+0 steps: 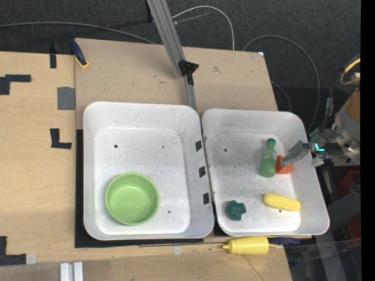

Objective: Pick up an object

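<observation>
Camera view: jaws [295,151] low by right bin's [304,127] right wall.
Can't tell jaw spread; could nudge bottle [268,157] or red piece [285,167] aside.

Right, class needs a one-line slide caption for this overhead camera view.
Gripper poised by a green bottle and orange piece in the right bin; green bowl in the left bin.

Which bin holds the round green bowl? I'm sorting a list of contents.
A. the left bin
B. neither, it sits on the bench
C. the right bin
A: the round green bowl lies in the near corner of the left white bin.
</observation>
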`<act>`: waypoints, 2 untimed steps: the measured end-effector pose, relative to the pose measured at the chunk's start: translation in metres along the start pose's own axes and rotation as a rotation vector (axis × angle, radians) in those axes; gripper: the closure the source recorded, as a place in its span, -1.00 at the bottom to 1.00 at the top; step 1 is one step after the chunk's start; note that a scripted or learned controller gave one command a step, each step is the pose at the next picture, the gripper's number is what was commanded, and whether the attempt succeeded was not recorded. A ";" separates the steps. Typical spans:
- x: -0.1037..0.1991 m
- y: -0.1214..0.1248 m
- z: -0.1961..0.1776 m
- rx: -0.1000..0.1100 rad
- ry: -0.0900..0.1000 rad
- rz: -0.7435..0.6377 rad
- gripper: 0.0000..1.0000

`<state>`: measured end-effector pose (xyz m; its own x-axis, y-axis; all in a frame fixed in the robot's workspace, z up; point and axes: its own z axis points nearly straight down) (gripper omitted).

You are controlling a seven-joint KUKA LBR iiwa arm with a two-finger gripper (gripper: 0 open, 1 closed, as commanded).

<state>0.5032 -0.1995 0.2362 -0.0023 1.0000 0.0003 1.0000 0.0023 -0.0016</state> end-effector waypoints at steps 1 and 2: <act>0.007 0.003 0.046 0.005 0.001 0.001 -1.00; 0.005 0.003 0.091 0.005 0.000 0.002 -1.00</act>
<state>0.5065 -0.1943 0.1456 -0.0008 1.0000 0.0007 1.0000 0.0008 -0.0062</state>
